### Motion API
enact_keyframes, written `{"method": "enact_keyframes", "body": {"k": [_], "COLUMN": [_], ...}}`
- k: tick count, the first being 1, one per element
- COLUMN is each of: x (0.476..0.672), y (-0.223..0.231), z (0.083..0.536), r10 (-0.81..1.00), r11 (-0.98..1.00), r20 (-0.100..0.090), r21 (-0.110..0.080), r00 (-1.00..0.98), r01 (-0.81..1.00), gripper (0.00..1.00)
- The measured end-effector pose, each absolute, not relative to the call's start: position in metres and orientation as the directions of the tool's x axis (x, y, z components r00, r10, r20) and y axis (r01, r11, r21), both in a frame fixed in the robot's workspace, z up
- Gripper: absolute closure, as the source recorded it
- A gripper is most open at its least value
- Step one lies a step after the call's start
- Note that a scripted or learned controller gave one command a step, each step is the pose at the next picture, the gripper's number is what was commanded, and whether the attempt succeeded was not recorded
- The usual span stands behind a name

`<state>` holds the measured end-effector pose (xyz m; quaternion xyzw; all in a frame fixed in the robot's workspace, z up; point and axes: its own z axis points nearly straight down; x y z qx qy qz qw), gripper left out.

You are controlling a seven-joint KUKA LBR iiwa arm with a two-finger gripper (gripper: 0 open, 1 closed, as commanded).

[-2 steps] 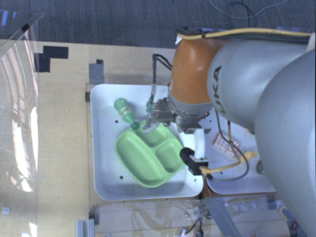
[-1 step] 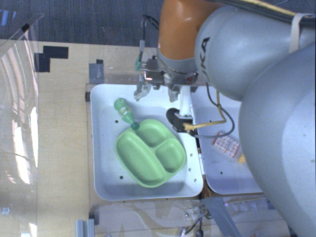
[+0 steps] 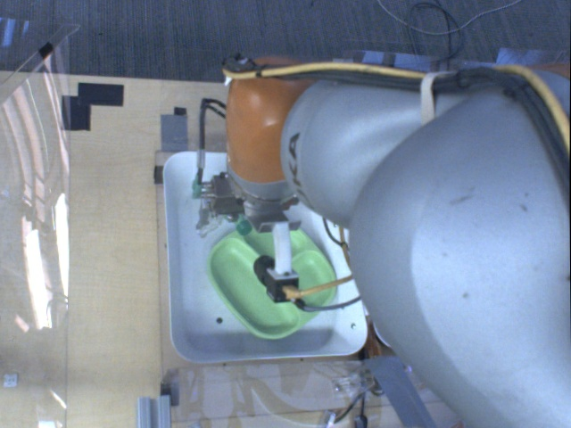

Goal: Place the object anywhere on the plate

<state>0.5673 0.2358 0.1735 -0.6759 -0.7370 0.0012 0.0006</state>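
1. The grey arm with the orange band (image 3: 259,132) is hanging over the shallow white plastic bin (image 3: 183,275) on the pale wooden bench (image 3: 98,239), and its bulk is covering most of the right of the view.
2. The hand (image 3: 214,212) is sitting low over the bin's upper left part, just beside the upper left rim of the light green moulded plastic plate (image 3: 236,283), which is lying in the middle of that bin.
3. The wrist is blocking the tip of the hand, so I cannot tell how far open it is or whether it is holding anything.
4. A small darker green bit (image 3: 243,229) is showing just below the wrist, at the plate's upper edge. It may be the object, but it is too small and too hidden to be sure, or to tell whether it is touching the plate.
5. My reading is that the placing step is in hand, with the hand working at the plate's rim and not over its middle.
6. If the hand is carrying the object, the next move is calling for a short shift toward the plate's centre and a low release. If not, it is calling for a fresh grasp first.
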Motion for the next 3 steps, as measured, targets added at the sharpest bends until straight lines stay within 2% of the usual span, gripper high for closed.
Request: {"method": "enact_keyframes", "body": {"k": [1,2,3], "x": [0.607,0.609,0.569], "y": [0.228,0.228,0.166], "z": [0.173,0.182,0.258], "r10": [0.838,0.838,0.814], "r11": [0.546,0.545,0.581], "r20": [0.000,0.000,-0.002], "r21": [0.002,0.005,0.005], "r00": [-0.546,-0.545,-0.581], "r01": [0.838,0.838,0.814], "gripper": [0.00,1.00,1.00]}}
